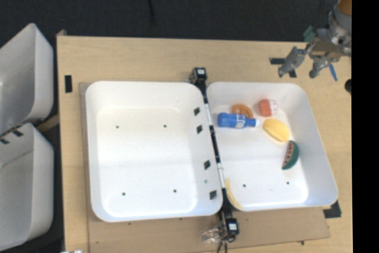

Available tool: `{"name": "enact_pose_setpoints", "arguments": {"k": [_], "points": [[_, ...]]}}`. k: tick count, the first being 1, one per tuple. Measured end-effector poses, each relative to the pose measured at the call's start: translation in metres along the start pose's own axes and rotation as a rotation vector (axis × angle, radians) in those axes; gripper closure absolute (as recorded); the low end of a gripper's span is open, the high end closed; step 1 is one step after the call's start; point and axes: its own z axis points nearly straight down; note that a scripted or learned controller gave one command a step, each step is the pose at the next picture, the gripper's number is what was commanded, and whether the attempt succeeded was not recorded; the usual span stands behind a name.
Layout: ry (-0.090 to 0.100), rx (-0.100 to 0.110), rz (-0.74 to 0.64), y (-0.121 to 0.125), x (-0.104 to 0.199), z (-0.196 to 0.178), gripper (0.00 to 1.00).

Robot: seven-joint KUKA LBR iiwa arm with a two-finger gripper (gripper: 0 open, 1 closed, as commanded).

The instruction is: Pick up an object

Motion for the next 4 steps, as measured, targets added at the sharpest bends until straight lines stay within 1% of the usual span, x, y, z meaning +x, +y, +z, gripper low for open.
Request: {"name": "enact_pose_setpoints", "arguments": {"k": [1,2,4], "points": [[-0.002,-0.003,-0.003,0.0,-0.001,-0.011,1.0],[-0.002,-0.005,-0.004,0.03,0.018,-0.033,1.0],[-0.002,-0.002,-0.003,0.028,0.037,-0.051,1.0]]}}
